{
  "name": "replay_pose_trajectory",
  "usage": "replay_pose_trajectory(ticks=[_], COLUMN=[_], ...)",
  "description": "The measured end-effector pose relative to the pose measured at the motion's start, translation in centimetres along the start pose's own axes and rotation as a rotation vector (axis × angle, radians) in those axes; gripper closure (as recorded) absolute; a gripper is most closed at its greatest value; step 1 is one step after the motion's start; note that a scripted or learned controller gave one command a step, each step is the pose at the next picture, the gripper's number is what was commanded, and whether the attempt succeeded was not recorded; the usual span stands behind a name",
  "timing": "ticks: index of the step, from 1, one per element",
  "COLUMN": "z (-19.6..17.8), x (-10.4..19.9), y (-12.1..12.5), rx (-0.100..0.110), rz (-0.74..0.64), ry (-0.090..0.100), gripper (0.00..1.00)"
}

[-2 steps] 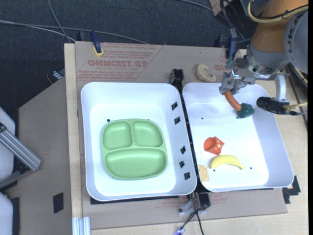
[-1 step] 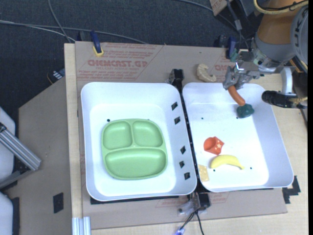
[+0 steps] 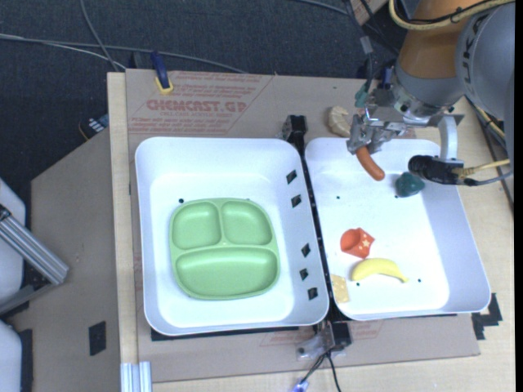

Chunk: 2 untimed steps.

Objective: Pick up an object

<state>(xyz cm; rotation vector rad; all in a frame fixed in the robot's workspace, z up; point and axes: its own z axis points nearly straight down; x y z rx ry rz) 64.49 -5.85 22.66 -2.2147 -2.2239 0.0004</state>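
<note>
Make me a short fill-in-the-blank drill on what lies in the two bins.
1. The green divided tray lies in the ____ bin.
2. The banana is ____ in colour.
3. The red piece lies just above the ____.
4. The gripper hangs over the right bin, with the ____ just under it.

Missing words: left; yellow; banana; sausage.

Grey arm [image 3: 490, 47], orange band [image 3: 437, 23], metal gripper [image 3: 364, 141], yellow cable

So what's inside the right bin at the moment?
In the right bin: an orange sausage below the gripper, a dark teal piece, a red piece and a yellow banana. The arm covers the bin's far corner.
</note>
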Motion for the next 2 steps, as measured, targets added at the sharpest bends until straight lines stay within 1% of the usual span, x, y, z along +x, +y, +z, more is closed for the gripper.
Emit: replay_pose_trajectory(ticks=[1, 2], z=[0.8, -0.3], x=[5.9, 11.1], y=[-1.1, -3.0], rx=[0.002, 0.001], rz=[-0.002, -0.002], ry=[0.001, 0.002], gripper=[1.0, 1.0])
